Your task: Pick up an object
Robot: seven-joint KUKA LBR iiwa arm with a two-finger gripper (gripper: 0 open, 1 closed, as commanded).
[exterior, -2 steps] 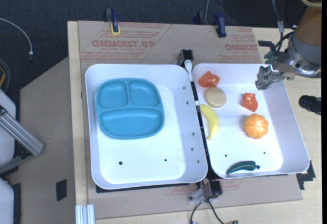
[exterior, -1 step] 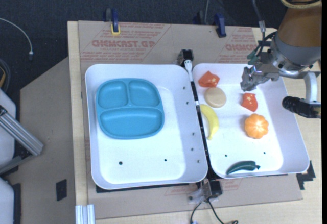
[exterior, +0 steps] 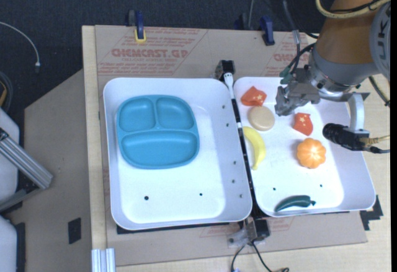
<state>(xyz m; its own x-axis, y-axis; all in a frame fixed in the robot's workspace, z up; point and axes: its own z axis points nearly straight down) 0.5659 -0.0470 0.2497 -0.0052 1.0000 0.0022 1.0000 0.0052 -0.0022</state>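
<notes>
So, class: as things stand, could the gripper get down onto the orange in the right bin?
Probably yes. The orange lies apart from the banana and the red piece, with nothing over it, and the gripper hangs nearby above the same bin.

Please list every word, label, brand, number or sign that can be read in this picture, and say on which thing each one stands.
"CHEMCAST G.P" (last letters unsure): red print on the brown board under the two white bins, near its far edge.
Further red print stands on the same board beside the grey and orange robot arm, at its far right corner: cut off and too blurred to read.
Nothing else in the picture bears legible text.
</notes>
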